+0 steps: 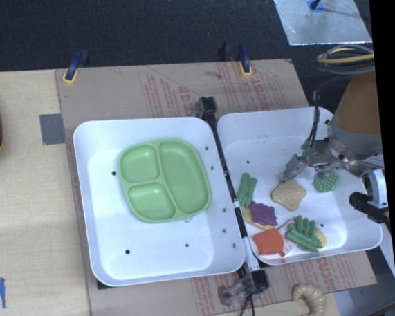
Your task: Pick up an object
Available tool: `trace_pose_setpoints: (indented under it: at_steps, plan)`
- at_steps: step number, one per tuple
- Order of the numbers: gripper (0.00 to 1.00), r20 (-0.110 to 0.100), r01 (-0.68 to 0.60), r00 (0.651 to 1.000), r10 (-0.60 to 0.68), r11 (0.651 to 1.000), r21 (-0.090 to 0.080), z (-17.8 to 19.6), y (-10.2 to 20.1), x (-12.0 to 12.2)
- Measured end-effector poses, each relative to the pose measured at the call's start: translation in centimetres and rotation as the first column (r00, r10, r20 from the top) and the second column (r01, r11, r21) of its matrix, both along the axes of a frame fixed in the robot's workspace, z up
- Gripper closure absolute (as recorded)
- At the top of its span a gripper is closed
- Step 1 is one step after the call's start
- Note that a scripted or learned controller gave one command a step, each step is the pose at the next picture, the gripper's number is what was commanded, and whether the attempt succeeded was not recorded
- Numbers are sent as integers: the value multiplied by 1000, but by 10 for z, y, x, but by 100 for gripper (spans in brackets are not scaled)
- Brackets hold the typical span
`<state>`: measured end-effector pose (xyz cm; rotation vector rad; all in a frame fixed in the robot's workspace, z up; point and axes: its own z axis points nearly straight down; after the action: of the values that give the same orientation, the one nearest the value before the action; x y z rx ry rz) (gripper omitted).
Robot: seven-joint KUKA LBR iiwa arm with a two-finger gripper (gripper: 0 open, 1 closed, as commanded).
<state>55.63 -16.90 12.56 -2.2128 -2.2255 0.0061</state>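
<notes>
**Arm reaching into the right bin, above the toy food**

The grey arm with its orange band is leaning in over the right edge of the right-hand shallow white bin (250,124), and its two-finger gripper (294,168) is pointing toward the bin's middle. The dark fingers are standing spread and nothing is lying between them, so the gripper is released and carrying nothing. It is hanging just beside the tan bread-slice-shaped toy (288,194), which I judge to be the likeliest target because it is lying nearest the fingertips.

The candidates are clustering along the bin's near edge and near-left corner: a green pod-shaped toy (246,188) against the left wall, a purple grape-cluster toy (263,214) below it, an orange-red block-shaped toy (269,242) at the near edge, and a dark green bundle of bean-like pieces (304,233) beside that. A round green knobbly toy (326,181) is sitting close under the wrist.

The left-hand white bin (97,198) is holding a pale green three-compartment plastic plate (165,179) near its centre, probably left there as a drop place.
</notes>
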Motion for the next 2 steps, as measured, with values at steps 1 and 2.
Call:
trace_pose_setpoints:
  at_steps: [1, 2]
  plan:
    - [0, 7, -3, 1000, 3, 1000, 1, -30, 30, 71]
    - [0, 15, 6, 1000, -5, 1000, -7, 71, -48, 102]
